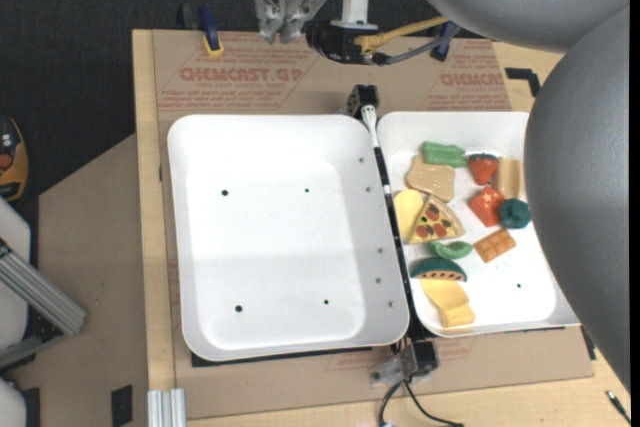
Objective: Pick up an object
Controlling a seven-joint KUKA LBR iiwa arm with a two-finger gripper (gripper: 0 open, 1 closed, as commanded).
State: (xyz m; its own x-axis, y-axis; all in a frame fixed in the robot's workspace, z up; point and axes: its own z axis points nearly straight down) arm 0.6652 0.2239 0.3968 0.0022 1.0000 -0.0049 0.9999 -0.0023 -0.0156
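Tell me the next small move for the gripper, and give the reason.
Probably swing the gripper toward the right bin and bring it above the toy food, for instance the pizza slice. It hangs beyond the far edge of the bins, over the cardboard, with nothing between its fingers, and all the pieces lie in that bin.

Below and right of jaws: right bin [540,310] crowded with toy food [440,215]; left bin [270,225] open floor.
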